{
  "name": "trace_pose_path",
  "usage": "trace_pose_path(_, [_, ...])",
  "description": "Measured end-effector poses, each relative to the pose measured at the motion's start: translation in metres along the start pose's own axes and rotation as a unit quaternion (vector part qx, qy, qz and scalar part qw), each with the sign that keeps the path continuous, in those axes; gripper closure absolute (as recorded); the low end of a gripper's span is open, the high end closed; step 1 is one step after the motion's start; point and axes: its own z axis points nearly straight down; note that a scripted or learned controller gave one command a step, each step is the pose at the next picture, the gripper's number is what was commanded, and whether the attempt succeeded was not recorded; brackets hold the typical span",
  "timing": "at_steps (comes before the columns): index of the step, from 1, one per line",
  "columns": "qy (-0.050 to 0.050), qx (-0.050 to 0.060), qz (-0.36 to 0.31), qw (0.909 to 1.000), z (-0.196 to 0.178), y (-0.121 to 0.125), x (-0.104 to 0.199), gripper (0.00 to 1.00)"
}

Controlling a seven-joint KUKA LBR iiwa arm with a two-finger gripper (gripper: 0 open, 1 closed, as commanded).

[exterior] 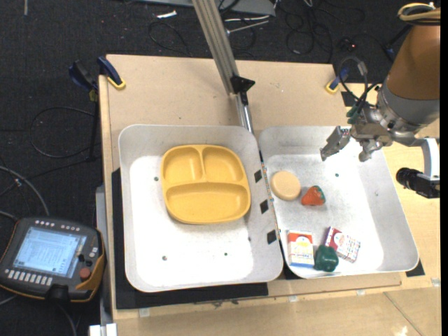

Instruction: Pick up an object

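My gripper (351, 148) hangs over the upper right part of the right bin (392, 208), its two fingers spread open with nothing between them. Below and to its left lie a round tan disc (285, 185) and a red strawberry-like toy (313, 196). Near the bin's front edge sit a small white carton (300, 248), a dark green object (325, 258) and a red-and-white packet (344, 244). All of these lie apart from the gripper.
The left bin (140, 257) holds a yellow divided plate (206, 183). A slanted metal pole (218, 37) runs down to the gap between the bins. A teach pendant (49, 257) lies off the bench at the lower left. Clamps (112, 75) grip the bench's back corners.
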Motion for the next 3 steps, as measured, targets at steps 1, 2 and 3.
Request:
trace_pose_path(1, [0.0, 0.0, 0.0, 1.0, 0.0, 0.0, 0.0, 0.0])
trace_pose_path(2, [0.0, 0.002, 0.002, 1.0, 0.057, 0.006, -0.007, 0.0])
trace_pose_path(3, [0.0, 0.002, 0.001, 1.0, 0.101, 0.006, -0.003, 0.0])
